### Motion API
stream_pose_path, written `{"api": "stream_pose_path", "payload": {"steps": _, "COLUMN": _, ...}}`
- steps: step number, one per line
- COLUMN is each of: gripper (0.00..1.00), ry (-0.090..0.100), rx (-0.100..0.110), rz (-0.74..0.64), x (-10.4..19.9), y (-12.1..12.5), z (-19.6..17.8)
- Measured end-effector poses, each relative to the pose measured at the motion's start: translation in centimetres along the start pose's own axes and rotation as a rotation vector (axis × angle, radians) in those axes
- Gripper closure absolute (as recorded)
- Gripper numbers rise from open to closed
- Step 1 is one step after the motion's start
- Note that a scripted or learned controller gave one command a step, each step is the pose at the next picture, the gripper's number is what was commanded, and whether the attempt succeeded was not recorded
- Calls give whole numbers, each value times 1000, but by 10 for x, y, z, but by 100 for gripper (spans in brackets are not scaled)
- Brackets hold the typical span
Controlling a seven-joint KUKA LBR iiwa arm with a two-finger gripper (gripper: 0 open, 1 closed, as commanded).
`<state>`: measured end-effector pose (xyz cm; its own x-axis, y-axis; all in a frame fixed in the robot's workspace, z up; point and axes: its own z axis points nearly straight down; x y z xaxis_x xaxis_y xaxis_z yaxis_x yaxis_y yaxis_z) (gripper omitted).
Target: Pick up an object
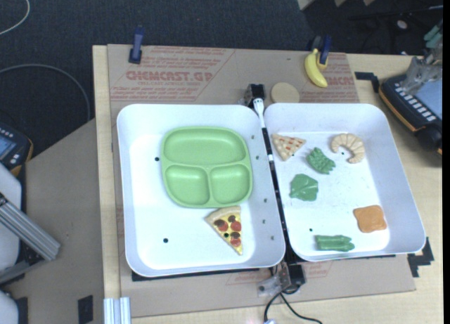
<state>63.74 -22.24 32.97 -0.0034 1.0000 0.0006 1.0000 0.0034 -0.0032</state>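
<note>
On the desk (pixel 105 175): two white bins, side by side.
Left bin (pixel 133 196): green tray (pixel 207 166) in the middle, pizza slice (pixel 228 228) near.
Right bin (pixel 394 168): cracker (pixel 287 145), croissant (pixel 349 147), two leafy greens (pixel 320 160) (pixel 304 188), orange piece (pixel 370 218), green beans (pixel 332 243).
Far side: banana (pixel 316 69).
End effector (pixel 427 69): far right, blurry; cannot tell its state.

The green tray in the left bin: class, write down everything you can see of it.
The green tray is a pale green, rounded-corner dish that looks like matte plastic. It has three compartments: one wide one along the far side and two smaller ones on the near side. It lies flat in the left bin, towards the far end. A pizza slice lies just beyond its near right corner.
</note>
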Motion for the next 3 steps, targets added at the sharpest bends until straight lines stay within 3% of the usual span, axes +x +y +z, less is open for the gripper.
{"api": "stream_pose_path", "payload": {"steps": 1, "gripper": 100, "ry": 1, "rx": -2, "rz": 1, "x": 34, "y": -22, "z": -10}}
{"api": "stream_pose_path", "payload": {"steps": 2, "gripper": 100, "ry": -4, "rx": -8, "rz": 7, "x": -4, "y": -23, "z": -19}}
{"api": "stream_pose_path", "payload": {"steps": 3, "gripper": 100, "ry": -1, "rx": -2, "rz": 0, "x": 0, "y": 30, "z": 55}}
